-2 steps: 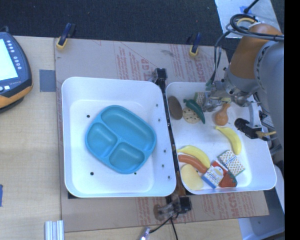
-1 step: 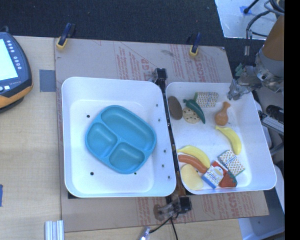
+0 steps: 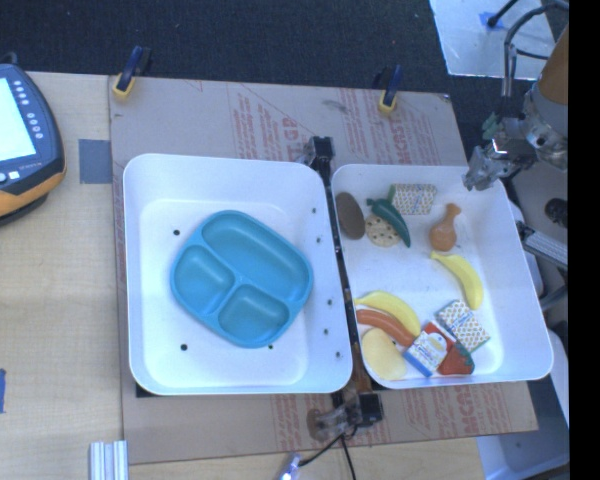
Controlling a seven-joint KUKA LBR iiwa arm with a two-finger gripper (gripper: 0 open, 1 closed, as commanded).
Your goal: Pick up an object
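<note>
- Gripper (image 3: pixel 480 173), a grey two-finger tool at the end of the arm, hangs over the far right corner of the right white bin (image 3: pixel 520 268); nothing shows between its fingers; whether they stand wide or narrow cannot be told at this size.
- Objects to pick all lie in that right bin; the left white bin (image 3: pixel 150 268) bears a blue compartment tray (image 3: pixel 242 278), well apart from the gripper.
- Nearest candidate appears to be the brown toy drumstick (image 3: pixel 444 228), just below and to the left of the gripper in the view; its long axis runs roughly along the line towards the gripper, thin end nearer.
- Next nearest are the pale patterned block (image 3: pixel 413 199) and the green pepper-like toy (image 3: pixel 390 220), further left along the far wall; a speckled round cookie (image 3: pixel 380 232) and a dark oval piece (image 3: pixel 350 215) sit beside them.
- Yellow toy banana (image 3: pixel 463 278) lies mid-bin, long axis slanting down and right; it stands fairly free of its neighbours.
- Clutter at the near end, with a red sausage (image 3: pixel 385 323), yellow slices (image 3: pixel 390 308) and small printed cartons (image 3: pixel 445 338) touching or overlapping, looks the harder ground for a clean grasp.
- Judgement: the move turns on a short shift down-left, then a descent with fingers across the drumstick's narrow width.
</note>
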